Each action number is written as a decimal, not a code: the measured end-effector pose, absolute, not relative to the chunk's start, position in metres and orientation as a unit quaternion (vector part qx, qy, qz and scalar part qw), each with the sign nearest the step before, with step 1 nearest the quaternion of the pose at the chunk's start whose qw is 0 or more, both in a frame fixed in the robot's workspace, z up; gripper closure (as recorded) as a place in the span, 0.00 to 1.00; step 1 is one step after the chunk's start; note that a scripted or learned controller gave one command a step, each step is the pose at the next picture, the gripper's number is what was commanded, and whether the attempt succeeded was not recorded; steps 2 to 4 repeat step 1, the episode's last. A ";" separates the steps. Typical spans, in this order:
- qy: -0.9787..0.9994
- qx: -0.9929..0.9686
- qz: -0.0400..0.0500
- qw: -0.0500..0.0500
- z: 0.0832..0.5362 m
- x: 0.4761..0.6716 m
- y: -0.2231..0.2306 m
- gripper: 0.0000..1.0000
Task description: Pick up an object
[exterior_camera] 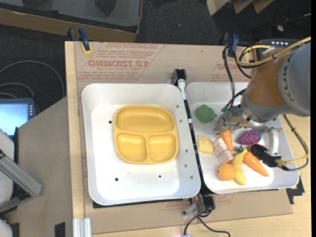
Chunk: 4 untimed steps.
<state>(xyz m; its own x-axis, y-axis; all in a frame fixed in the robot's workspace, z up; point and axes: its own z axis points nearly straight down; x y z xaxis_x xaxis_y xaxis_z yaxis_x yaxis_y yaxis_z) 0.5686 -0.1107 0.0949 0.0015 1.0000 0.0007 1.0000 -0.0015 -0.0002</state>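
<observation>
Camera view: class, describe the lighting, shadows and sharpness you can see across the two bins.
Camera view: light is even and soft, without harsh glare on the white bins; the yellow tray shows faint sheen; the arm darkens the right bin's upper area; the toy food, such as the orange carrot, is slightly soft, and the end effector is hard to resolve.

A single fixed camera looked down at a slant on the bench [148, 58], far enough to take in both white bins: the left bin [98, 147] near centre, the right bin [256, 184] toward the right edge.
</observation>
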 end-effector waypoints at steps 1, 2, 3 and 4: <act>-0.709 -0.705 -0.002 -0.001 0.190 0.536 -0.036 1.00; -0.709 -0.705 -0.002 -0.001 0.190 0.536 -0.036 1.00; -0.709 -0.705 -0.002 -0.001 0.190 0.536 -0.036 1.00; -0.709 -0.705 -0.002 -0.001 0.190 0.536 -0.036 1.00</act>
